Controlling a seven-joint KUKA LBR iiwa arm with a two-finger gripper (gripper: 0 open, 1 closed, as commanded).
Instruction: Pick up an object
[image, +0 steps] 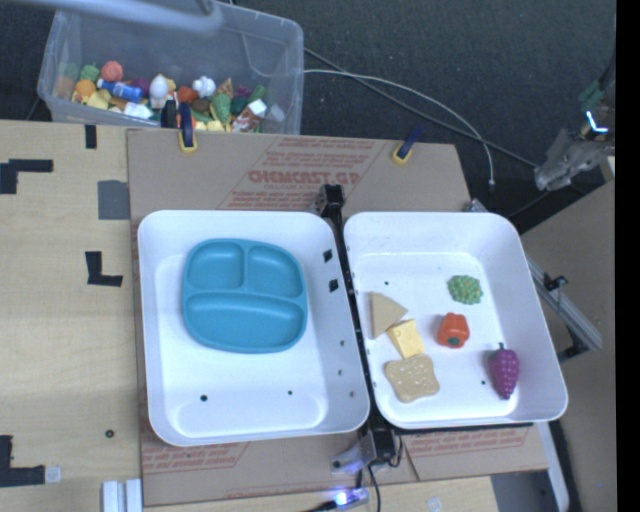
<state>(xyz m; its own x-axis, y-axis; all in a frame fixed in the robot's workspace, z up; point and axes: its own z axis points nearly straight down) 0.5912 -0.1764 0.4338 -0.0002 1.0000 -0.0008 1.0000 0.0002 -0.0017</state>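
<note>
1. Candidate objects lie in the right bin (520, 260): a green broccoli-like piece (465, 290), a red pepper-like piece (453, 330), a purple grape cluster (503, 371), a yellow cheese block (405, 338), a tan wedge (385, 311) and a toast-like slice (412, 379).
2. Judgement on handling: all look like small plastic toy food, so light, stiff, rather slick and not fragile.
3. The red pepper-like piece sits near the bin's middle, apart from its neighbours; I judge it the easiest, taken across its rounded sides.
4. The yellow cheese block touches or nearly touches the toast-like slice and the tan wedge; flat pieces offer little to pinch.
5. The purple grape cluster lies close to the bin's right wall, leaving little clearance.
6. My hand (572, 160) stands well beyond the right bin's far right corner, off the bench, touching nothing that I can see. Whether it is released or clenched I cannot tell.
7. The left bin (160, 400) carries a blue divided plate (243, 296).
</note>
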